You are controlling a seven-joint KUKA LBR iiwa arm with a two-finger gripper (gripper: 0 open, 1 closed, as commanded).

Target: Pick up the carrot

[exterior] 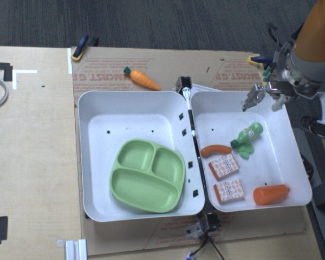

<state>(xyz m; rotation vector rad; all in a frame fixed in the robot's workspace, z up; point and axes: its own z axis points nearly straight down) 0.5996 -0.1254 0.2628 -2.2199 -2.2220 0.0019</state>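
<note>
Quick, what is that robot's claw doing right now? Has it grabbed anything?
Gripper: open, holding nothing, above the far edge of the right bin. The carrot lies on the cardboard outside the bins.

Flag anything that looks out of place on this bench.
The carrot lies outside both bins, on the cardboard behind the left bin, while the other toy foods sit in the right bin. The end effector is over the right bin's far edge, well away from the carrot.

Fixed overhead view, slanted down on both bins
</note>
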